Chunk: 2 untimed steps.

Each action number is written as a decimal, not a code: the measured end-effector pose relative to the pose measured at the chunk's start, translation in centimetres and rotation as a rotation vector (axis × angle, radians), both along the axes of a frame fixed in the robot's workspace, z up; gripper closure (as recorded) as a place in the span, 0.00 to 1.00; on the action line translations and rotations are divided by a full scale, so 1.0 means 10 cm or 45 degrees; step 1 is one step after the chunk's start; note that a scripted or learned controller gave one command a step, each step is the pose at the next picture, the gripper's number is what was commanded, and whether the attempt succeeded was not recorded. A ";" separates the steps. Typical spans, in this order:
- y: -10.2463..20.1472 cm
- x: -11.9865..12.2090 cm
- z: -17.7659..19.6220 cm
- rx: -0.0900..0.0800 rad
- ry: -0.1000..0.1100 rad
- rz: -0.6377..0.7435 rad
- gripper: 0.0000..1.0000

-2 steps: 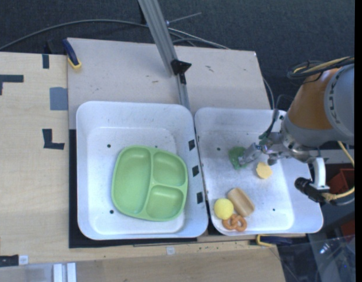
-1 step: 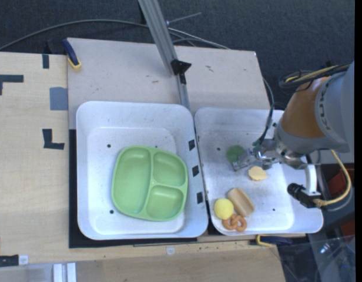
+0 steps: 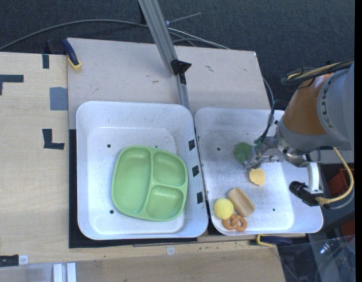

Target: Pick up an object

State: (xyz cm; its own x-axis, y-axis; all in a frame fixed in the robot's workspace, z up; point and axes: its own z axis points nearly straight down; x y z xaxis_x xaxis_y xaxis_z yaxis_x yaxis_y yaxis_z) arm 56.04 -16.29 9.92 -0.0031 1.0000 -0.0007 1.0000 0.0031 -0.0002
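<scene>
Green toy [image 3: 243, 152] just left of gripper [image 3: 259, 159], its state impossible to tell.

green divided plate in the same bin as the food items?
No: the green three-compartment plastic plate lies in the left white bin, the food pieces in the right white bin.

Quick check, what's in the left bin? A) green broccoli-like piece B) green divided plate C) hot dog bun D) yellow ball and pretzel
B: the green divided plate lies in the left bin; the yellow ball, pretzel, bun and the green piece are all in the right bin.
</scene>
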 end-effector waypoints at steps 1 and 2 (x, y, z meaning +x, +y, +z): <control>-0.03 0.05 0.44 0.000 -0.004 -0.002 1.00; 0.07 0.06 1.01 0.000 -0.006 0.000 1.00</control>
